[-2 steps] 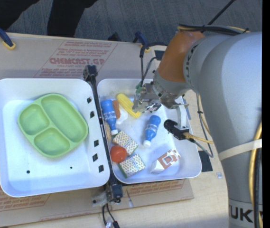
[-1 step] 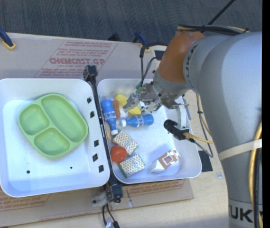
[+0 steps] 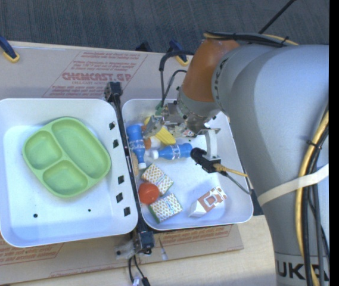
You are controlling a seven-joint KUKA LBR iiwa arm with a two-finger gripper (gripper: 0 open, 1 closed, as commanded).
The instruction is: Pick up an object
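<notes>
My gripper (image 3: 168,123) hangs low over the back of the right bin (image 3: 236,159), just above a yellow piece (image 3: 164,137) and a small cluster of items. A blue bottle (image 3: 134,139) lies at the bin's left wall. A second blue bottle with a white cap (image 3: 173,153) lies crosswise just in front of the gripper. Nearer the front sit a patterned box (image 3: 157,178), a red ball (image 3: 149,192), another patterned box (image 3: 167,207) and a white and red carton (image 3: 208,201). The wrist hides whatever lies directly beneath it.
The left bin (image 3: 8,177) holds a green divided plate (image 3: 66,155). A black divider with clips (image 3: 123,154) runs between the bins. A black part with a yellow cable (image 3: 205,159) hangs beside the crosswise bottle. The arm's grey body (image 3: 276,130) covers the right side.
</notes>
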